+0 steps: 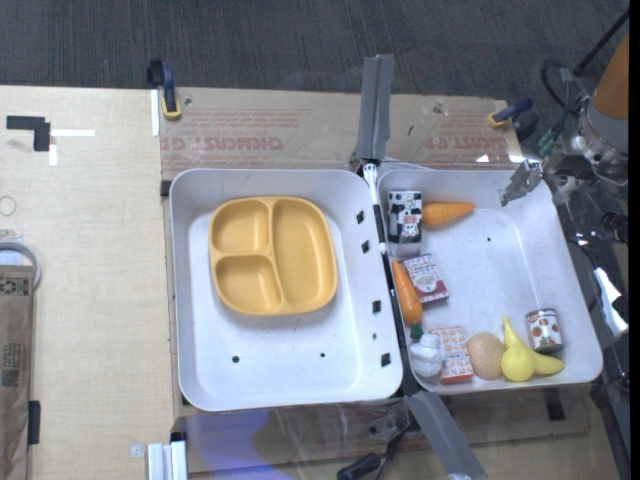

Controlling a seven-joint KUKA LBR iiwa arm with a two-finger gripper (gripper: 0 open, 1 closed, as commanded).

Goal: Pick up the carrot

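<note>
— Camera view: where's the carrot?

— I count two orange ones in the right bin [560, 268]. One carrot [448, 211] lies at the far end, just right of the small black-and-white carton [405, 215], tip pointing right. A second carrot [406, 291] lies along the left wall, just left of a red-and-white packet [427, 277].

— And the gripper?

— The gripper [522, 181] hangs over the bin's far right corner, apart from both. Whether its fingers are spread or closed I cannot tell; they're too small and dark against the clutter.

— Which one would you go for?

— The far one, I think. It has bare bin floor on its near and right sides, while the other is wedged between wall and packet. I'd move left, come down over the thick middle, fingers set across its width, not along it, and keep off the carton.

— Risks?

— It's tapered and smooth, so I judge a grip near the tip would slip.
</note>
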